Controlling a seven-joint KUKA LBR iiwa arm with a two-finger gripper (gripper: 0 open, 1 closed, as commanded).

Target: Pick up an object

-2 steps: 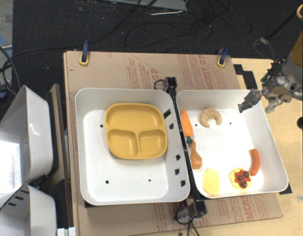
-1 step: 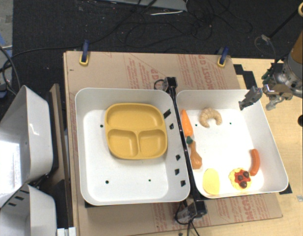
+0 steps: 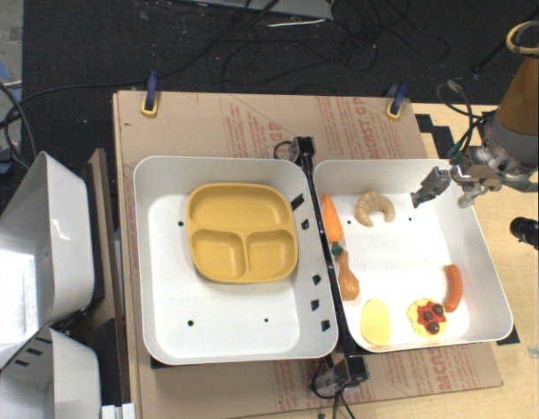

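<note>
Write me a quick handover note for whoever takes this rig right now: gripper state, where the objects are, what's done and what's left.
Gripper: hovering over the upper right of the right bin, nothing between its jaws; I cannot tell if they are open.
Right bin holds: croissant near the top, carrot and chicken drumstick along the left wall, yellow piece, small pizza and sausage toward the bottom.
Left bin: yellow divided plate, nothing on it.
Done: nothing picked up yet.
Left: choose an object, descend, grasp, lift. The croissant looks nearest to the gripper.
</note>
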